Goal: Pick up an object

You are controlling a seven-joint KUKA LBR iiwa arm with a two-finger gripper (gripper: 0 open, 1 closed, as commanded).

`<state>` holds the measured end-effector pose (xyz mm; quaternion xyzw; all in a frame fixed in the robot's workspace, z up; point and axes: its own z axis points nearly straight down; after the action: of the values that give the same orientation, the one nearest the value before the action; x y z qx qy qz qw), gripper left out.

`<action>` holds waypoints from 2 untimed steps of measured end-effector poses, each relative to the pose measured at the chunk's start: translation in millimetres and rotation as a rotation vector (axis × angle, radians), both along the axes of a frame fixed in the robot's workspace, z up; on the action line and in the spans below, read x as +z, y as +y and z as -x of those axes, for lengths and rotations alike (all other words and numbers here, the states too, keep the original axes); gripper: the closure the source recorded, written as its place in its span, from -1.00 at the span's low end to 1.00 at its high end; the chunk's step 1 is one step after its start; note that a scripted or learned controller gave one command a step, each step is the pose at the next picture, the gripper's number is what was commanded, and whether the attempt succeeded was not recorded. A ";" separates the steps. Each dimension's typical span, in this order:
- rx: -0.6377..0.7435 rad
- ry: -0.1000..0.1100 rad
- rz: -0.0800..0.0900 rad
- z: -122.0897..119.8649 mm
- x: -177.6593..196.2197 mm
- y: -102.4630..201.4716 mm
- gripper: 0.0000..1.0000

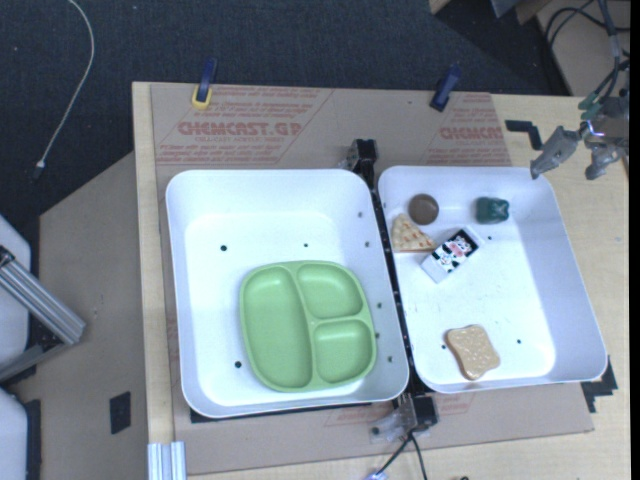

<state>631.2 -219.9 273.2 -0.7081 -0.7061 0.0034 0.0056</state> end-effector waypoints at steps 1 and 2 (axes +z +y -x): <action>0.003 -0.013 0.003 -2.3 7.6 0.7 -1.00; 0.003 -0.008 0.002 0.8 -36.2 5.4 -1.00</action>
<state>630.4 -214.5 237.0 -0.7069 -0.7073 0.0014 0.0023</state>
